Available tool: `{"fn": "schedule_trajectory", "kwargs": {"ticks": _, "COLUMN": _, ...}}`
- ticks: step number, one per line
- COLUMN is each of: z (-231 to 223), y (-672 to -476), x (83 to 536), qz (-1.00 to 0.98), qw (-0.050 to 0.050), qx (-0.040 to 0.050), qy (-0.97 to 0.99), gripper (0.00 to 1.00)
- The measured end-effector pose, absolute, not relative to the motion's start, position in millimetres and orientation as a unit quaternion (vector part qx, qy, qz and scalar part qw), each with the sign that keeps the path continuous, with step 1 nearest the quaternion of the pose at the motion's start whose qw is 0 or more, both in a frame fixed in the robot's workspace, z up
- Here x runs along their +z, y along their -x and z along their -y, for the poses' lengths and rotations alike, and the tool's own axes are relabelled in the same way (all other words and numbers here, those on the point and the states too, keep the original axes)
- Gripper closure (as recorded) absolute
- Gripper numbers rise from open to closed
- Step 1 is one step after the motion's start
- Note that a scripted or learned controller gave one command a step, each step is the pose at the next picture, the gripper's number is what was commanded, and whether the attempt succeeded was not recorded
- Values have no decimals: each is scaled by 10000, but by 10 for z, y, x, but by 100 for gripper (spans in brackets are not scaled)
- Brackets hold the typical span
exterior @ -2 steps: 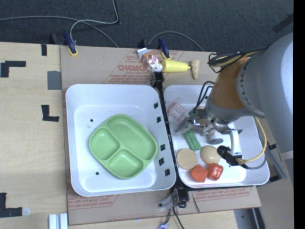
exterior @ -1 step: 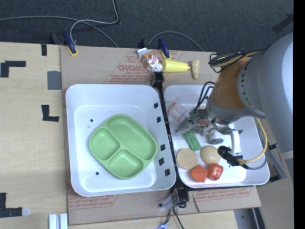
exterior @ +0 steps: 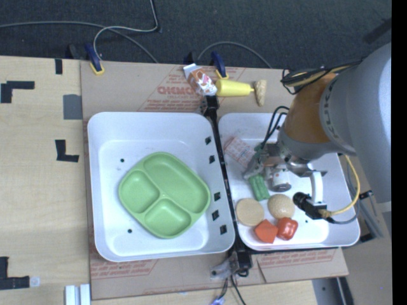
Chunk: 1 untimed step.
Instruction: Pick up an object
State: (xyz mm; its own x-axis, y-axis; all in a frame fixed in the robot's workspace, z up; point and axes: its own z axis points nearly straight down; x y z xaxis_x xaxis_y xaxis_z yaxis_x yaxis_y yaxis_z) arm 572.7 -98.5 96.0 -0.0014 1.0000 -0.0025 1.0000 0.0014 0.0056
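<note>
Robot claw (exterior: pixel 261 170) low in the right bin (exterior: pixel 337 237), just over a small green block (exterior: pixel 258 187), two tan round things (exterior: pixel 250 211) near it, green plate (exterior: pixel 164 194) in the left bin (exterior: pixel 102 170).

Hand (exterior: pixel 261 170) over green block (exterior: pixel 258 187)

Wooden bench (exterior: pixel 38 189), cardboard sheet (exterior: pixel 159 94), two white bins (exterior: pixel 102 132) side by side
</note>
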Motion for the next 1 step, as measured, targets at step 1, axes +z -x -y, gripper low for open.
{"fn": "schedule_trajectory", "kwargs": {"ticks": 1, "z": 568, "y": -6308, "x": 1848, "qz": -7078, "qw": 5, "qx": 4, "qy": -7064, "gripper": 100}}
